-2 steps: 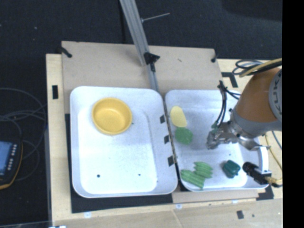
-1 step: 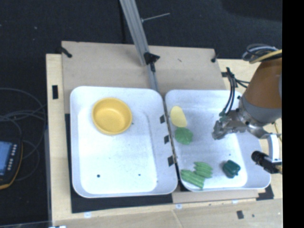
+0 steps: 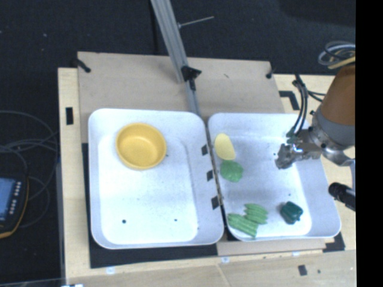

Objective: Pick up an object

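The right bin (image 3: 263, 124) holds a pale yellow piece (image 3: 224, 147) near its left wall and a round green piece (image 3: 231, 171) just below it. Two ribbed green pieces (image 3: 248, 218) lie at the front edge, and a dark teal piece (image 3: 291, 211) sits at the front right. My gripper (image 3: 285, 158) hangs over the right side of this bin, above bare floor, well above the teal piece and to the right of the round green one. I see nothing between its tips.
A yellow bowl (image 3: 141, 146) rests in the back left of the left bin (image 3: 149, 220). A grey metal post (image 3: 173, 34) slants up from between the two bins. The arm's orange band (image 3: 342, 97) looms at the right edge.
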